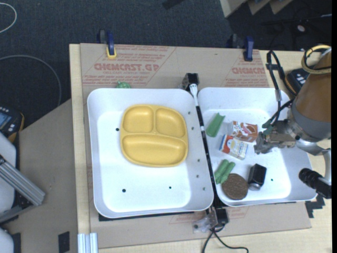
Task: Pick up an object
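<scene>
**Gripper low in the right bin, beside the packet**

The arm (pixel 316 96) is reaching in from the right and its gripper (pixel 261 144) is sitting low inside the right bin (pixel 231 96), near that bin's middle. From where I'm standing the fingers are a dark blur, so I cannot tell whether they are wide, narrow or holding anything.

Just left of the gripper a red and white packet (pixel 238 137) is lying flat, looking close enough to touch it. A green piece (pixel 215 124) is lying tilted at the packet's upper left, near the bin's inner wall. Another green piece (pixel 224 170) is resting lower down, just above a brown disc (pixel 235 186) at the front edge. A small black block (pixel 257 175) is sitting just right of the disc, below the gripper.

In the left bin (pixel 105 157) a yellow tray (pixel 154 135) with three compartments is lying flat, well apart from the gripper. Both bins are resting on a board (pixel 84 78) clamped at the back.
</scene>
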Motion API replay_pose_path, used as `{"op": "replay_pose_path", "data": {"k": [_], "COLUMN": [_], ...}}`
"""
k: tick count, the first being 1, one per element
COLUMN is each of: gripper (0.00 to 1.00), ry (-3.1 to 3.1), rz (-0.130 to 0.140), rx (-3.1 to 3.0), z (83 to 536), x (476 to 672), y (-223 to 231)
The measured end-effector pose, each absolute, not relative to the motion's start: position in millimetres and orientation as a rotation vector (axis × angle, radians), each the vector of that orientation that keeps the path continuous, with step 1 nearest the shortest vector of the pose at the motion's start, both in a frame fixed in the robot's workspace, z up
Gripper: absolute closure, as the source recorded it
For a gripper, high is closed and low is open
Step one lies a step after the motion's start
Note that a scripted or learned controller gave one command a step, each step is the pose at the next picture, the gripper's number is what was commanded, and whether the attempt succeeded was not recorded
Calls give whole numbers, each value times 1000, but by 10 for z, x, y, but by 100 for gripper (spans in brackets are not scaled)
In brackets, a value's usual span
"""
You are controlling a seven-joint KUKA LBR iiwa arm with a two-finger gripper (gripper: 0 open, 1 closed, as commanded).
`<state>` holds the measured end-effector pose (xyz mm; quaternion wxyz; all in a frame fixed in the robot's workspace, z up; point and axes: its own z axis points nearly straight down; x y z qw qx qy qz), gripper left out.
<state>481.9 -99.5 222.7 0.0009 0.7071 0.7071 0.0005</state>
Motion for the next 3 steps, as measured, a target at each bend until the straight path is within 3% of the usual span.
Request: {"op": "replay_pose_path", "data": {"k": [1,2,3], "gripper": [100,100,100], "ry": [2228,2238,2226], "rz": [7,-3,9], "rx": [2211,2215,2213], "z": [2663,2348,3057], "x": [4803,4783,4824], "y": [-406,537,1235]}}
